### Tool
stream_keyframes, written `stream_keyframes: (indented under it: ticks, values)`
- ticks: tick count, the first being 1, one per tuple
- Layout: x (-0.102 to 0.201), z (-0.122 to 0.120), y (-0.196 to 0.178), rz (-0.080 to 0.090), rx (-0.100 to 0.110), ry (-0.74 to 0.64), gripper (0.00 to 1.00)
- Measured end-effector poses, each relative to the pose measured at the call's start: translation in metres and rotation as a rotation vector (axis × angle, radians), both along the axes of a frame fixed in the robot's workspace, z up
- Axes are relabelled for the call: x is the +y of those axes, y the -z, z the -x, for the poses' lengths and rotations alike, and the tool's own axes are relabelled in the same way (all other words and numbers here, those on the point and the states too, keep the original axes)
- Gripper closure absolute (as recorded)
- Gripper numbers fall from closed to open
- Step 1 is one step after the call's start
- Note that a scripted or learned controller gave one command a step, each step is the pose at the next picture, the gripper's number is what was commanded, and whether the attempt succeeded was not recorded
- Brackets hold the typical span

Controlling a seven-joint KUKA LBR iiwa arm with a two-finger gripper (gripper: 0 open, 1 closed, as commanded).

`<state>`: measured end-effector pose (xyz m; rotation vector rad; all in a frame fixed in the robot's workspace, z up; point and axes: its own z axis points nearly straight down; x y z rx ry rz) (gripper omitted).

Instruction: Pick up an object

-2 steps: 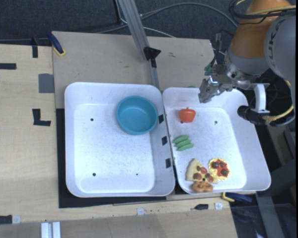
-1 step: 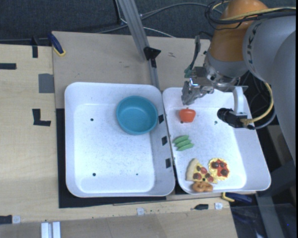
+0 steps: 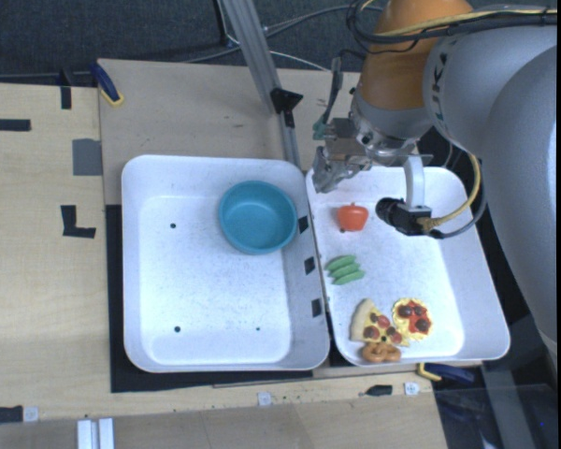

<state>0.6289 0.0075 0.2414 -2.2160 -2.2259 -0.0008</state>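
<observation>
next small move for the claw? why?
Probably shift slightly toward the red tomato toy, then descend. The claw hangs at the far left corner of the right bin, beside that toy rather than over it, with nothing between its tips.

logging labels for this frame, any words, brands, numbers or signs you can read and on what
None can be read.
Arm: dark marks beside the orange band, cut off and too blurred to read.
Bench: black tape pieces, shapes only, no letters.
Blue bowl, both bins, toy food: no print visible.
</observation>
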Motion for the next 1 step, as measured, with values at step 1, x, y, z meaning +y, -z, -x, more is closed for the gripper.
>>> stream_keyframes:
  ticks: [1]
  values:
    - [0.0586,0.0001,-0.0047,0.000,0.000,-0.001,1.00]
